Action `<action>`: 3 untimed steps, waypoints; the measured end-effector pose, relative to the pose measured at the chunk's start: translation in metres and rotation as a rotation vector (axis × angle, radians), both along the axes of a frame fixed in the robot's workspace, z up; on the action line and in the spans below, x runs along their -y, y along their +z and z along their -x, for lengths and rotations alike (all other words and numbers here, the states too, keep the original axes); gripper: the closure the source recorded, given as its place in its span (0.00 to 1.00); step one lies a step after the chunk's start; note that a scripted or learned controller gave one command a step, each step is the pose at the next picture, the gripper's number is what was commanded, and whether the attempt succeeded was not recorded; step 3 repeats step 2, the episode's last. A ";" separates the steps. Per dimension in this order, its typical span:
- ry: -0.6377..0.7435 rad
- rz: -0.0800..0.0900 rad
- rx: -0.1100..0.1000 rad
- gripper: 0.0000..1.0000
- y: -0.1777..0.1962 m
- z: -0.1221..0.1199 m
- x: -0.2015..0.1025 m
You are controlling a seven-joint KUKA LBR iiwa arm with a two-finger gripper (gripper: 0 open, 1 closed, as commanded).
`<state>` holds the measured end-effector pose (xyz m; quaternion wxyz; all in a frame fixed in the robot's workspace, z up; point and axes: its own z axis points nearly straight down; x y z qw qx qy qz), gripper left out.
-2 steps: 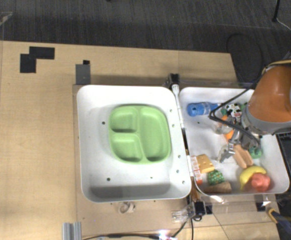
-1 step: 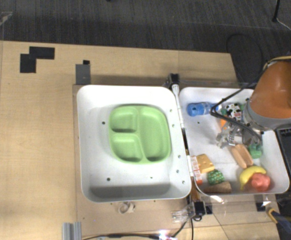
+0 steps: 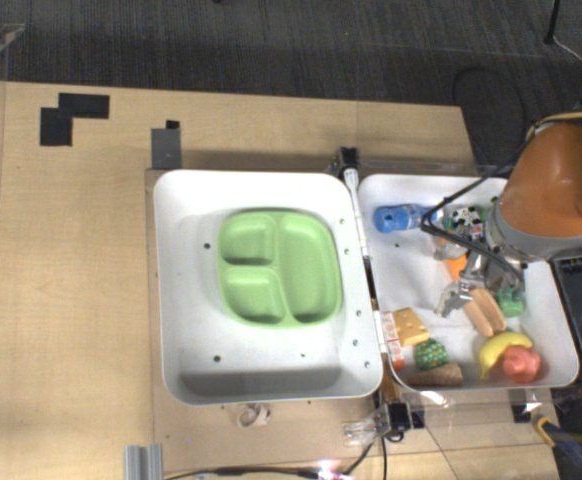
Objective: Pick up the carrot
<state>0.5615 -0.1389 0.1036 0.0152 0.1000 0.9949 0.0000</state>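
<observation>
- Near edge of right bin (image 3: 563,368): yellow banana (image 3: 503,346) w/ a red-pink fruit (image 3: 520,365) touching it at near-right corner.
- Left of those: small green block (image 3: 430,352) on a brown item (image 3: 439,373), and a tan cracker-like pack (image 3: 409,325) against the bin's left wall.
- Mid bin: tan, bread-like stick (image 3: 485,314) lay slanted, w/ a green piece (image 3: 512,302) just right of it.
- Gripper (image 3: 460,296) was low over mid bin, metal fingers (image 3: 455,298) pointing down-left, tips just left of the tan stick. Jaws looked slightly apart, nothing visible btwn them.
- Carrot (image 3: 455,262): small orange bit, just beyond the fingertips on the far side, partly hidden by gripper body. Beside the jaws, not btwn them; contact unclear.
- Farther back: blue bottle (image 3: 396,218) lay on its side near far-left corner of right bin.
- Arm's orange band (image 3: 556,178) sat over bin's far-right side.
- Left bin (image 3: 181,298) held a green divided tray (image 3: 277,266), approx centred.
</observation>
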 end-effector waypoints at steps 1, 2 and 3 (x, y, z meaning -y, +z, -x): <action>0.006 0.002 0.012 1.00 0.013 -0.004 -0.001; -0.199 -0.009 -0.012 1.00 0.114 -0.014 -0.080; -0.199 -0.009 -0.012 1.00 0.114 -0.014 -0.080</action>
